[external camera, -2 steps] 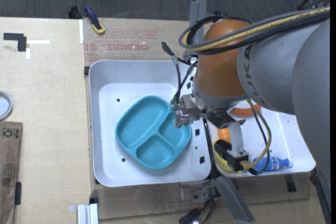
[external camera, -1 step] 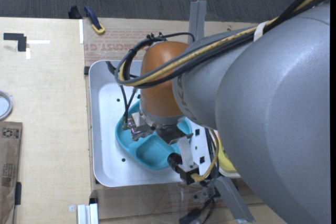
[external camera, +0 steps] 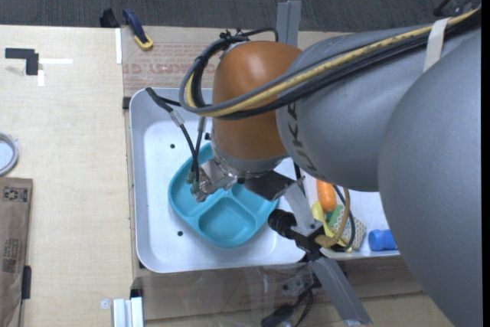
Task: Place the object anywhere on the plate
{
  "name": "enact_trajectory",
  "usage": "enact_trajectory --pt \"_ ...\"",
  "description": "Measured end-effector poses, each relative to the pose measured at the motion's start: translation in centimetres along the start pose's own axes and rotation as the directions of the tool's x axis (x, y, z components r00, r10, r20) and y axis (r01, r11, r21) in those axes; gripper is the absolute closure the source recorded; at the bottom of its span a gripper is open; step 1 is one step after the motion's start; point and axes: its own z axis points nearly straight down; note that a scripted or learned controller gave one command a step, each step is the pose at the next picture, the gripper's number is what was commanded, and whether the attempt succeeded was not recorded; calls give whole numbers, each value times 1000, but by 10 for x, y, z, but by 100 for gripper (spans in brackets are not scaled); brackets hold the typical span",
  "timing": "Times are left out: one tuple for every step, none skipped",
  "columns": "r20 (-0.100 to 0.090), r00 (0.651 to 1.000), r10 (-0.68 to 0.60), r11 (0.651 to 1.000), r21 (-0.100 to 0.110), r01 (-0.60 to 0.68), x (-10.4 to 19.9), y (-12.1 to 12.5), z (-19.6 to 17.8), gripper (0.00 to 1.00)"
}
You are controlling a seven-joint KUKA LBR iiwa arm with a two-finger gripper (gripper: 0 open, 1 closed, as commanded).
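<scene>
Pincer [external camera: 200,186] hangs low over the blue plate [external camera: 222,218], at the plate's ten o'clock edge; whether it is wide, narrow or holding anything cannot be told. At the plate's three o'clock, past the arm, lie an orange object [external camera: 326,195] and a blue one [external camera: 380,240].

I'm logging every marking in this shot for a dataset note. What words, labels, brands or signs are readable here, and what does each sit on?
"KUKA", partly visible, upside down: on the grey arm.
Red print on the cardboard sheet behind the bin: too blurred to read.
Recycling-style symbol and small print on the brown paper at the left edge: too small to read.
</scene>
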Motion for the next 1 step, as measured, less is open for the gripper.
enact_trajectory --pt "-1 993 -119 993 2 119 1 0 34 100"
